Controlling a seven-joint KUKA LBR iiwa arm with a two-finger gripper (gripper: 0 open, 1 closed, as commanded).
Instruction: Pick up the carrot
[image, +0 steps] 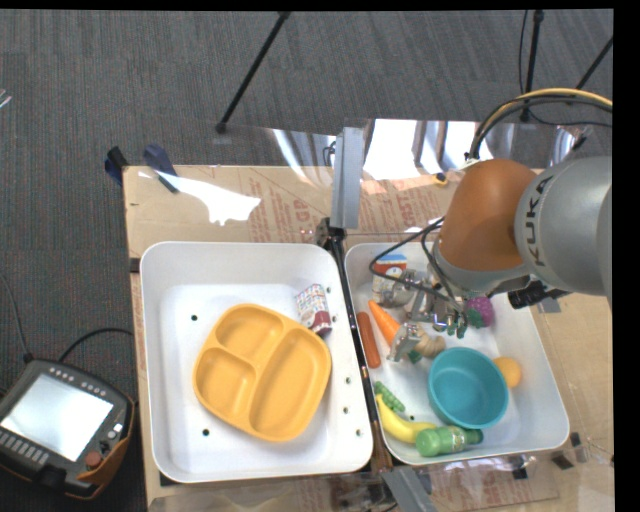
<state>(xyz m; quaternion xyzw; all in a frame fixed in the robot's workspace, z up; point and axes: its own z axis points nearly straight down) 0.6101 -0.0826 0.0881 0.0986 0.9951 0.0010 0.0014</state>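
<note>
Right bin (548, 400): carrot (384, 322) lies at the left side, just beside a red sausage-shaped piece (368, 339) along the left wall; gripper (415, 322) sits low over the bin's middle, immediately right of the carrot, nothing visibly between its fingers, and whether they stand wide or narrow I cannot tell. Crowding it: teal bowl (467, 388) nearer, purple grapes (480, 311) to the right, an orange fruit (509, 372) past the bowl, banana (402, 421) and green bottle (449, 439) at the near edge. Left bin (160, 300) holds a yellow divided plate (262, 371) and a small can (314, 305).
</note>
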